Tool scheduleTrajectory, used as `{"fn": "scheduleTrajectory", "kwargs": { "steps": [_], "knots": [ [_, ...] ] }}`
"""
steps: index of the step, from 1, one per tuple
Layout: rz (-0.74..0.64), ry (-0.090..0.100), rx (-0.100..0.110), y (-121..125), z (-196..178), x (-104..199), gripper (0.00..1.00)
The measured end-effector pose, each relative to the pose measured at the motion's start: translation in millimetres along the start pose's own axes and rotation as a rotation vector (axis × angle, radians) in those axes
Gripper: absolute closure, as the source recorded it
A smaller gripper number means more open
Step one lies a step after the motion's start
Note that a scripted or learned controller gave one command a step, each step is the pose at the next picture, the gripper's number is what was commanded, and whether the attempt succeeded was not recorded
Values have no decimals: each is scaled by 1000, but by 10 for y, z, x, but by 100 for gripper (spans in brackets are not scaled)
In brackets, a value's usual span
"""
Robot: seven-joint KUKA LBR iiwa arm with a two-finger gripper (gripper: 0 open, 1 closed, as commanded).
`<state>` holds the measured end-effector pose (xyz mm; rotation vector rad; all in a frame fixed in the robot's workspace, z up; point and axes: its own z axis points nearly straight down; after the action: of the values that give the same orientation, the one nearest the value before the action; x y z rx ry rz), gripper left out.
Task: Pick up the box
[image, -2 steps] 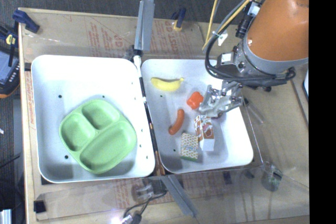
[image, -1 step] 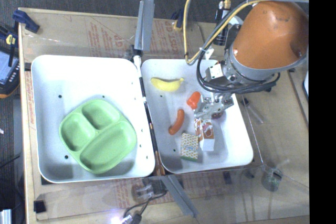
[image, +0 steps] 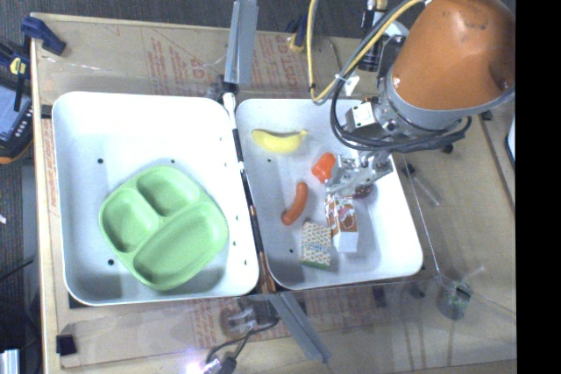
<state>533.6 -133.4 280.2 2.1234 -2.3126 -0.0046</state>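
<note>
Box [image: 343,223] lies in the right bin [image: 399,254], near its middle, just below the end effector [image: 358,175]. Whether that end effector is wide or narrow, I cannot tell. Another small box [image: 316,245] lies beside it.

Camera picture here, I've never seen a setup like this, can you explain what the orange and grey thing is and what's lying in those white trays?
It is one photo, taken from above a bench at a slant. The orange and grey shape is a robot arm reaching in from the right. Its gripper hangs low in the right bin, just above a small carton box; nothing visibly sits between its fingers. That bin also holds a banana, a sausage, a small orange item and a second patterned box. The left bin holds a green divided plate.
</note>
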Motion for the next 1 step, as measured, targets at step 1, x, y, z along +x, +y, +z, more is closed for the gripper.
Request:
{"fn": "scheduleTrajectory", "kwargs": {
  "steps": [1],
  "knots": [
    [-392, 0, 3, -334, 85, 52, 100]
  ]
}}
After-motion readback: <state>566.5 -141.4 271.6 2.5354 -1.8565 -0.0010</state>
